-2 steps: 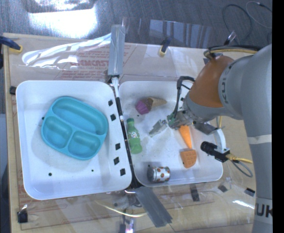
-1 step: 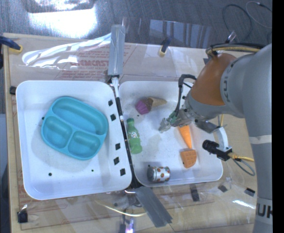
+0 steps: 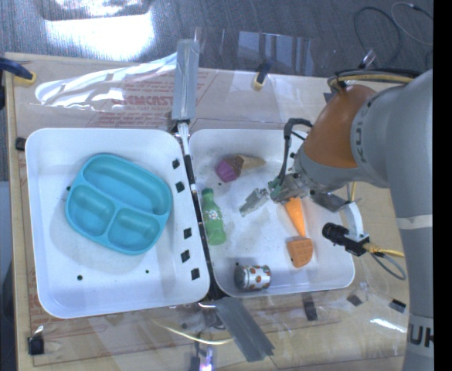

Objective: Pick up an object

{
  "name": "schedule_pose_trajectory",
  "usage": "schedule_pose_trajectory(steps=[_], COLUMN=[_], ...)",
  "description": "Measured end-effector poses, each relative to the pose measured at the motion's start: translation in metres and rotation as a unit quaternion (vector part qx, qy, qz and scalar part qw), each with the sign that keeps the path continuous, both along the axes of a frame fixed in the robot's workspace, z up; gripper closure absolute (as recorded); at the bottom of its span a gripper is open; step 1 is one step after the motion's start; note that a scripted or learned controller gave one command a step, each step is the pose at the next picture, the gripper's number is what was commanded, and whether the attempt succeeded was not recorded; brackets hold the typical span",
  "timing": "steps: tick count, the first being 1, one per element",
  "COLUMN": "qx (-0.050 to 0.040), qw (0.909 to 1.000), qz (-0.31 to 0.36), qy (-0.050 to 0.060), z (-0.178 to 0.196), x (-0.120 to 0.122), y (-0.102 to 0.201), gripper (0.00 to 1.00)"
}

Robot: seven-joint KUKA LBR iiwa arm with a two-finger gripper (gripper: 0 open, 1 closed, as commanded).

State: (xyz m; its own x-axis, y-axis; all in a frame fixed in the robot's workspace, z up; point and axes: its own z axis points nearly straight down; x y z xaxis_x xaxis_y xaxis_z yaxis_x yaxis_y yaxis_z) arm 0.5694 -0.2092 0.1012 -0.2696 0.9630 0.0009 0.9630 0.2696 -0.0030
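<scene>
Right white bin [image 3: 330,280]: two-finger gripper [image 3: 254,202] low over floor, grip state indiscernible; orange plastic carrot [image 3: 296,216] beside it, green plastic bottle [image 3: 212,218], small metal can [image 3: 252,277]. Left white bin [image 3: 48,269]: 1 blue sectioned plastic tray [image 3: 118,203].

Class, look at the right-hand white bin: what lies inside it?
Inside the right bin: a green bottle, a purple-topped cone, a carrot, an orange wedge, a can and the gripper. The arm covers the bin's far corner.

In the right white bin [image 3: 330,278] you see a green plastic bottle [image 3: 212,217] by the left wall, an orange carrot [image 3: 295,216], a purple-topped cone [image 3: 235,166], and a small metal can [image 3: 252,277] lying down.
</scene>
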Motion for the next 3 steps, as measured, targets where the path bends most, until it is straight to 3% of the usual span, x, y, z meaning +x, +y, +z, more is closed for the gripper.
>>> schedule_pose_trajectory(steps=[1, 2, 3], qx=[-0.0008, 0.0003, -0.0003], qw=[0.9998, 0.9992, 0.9990], qz=[0.021, 0.041, 0.045], qy=[-0.002, -0.001, -0.002], z=[0.124, -0.010, 0.072], x=[0.006, -0.010, 0.032], y=[-0.002, 0.000, -0.001], gripper=[0.00, 0.00, 0.00])
